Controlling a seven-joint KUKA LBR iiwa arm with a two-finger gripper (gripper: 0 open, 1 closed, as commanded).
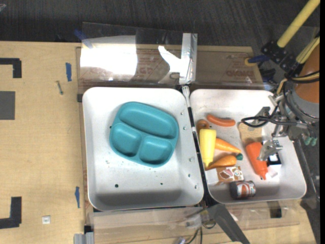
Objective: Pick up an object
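The right white bin [294, 187] holds several small items. These include a red sausage [221, 120], a yellow block [207, 142], an orange carrot [227, 146], an orange-yellow piece [222, 161], a small printed packet [231, 174] and a dark can [242, 189]. A larger orange carrot-shaped toy [255, 162] lies at the bin's right side. My gripper [269, 149] hangs low over the right bin, right at the upper right edge of this orange toy. The gripper's metal parts hide the spot where they meet. A small blue and black object [274, 159] sits just beside it.
The left white bin [96, 187] carries a teal divided plate [143, 133]. A clear plastic panel [152, 60] stands behind the bins. Cables [256, 119] loop off the wrist over the right bin's back. A yellow pole [299, 17] crosses the top right corner.
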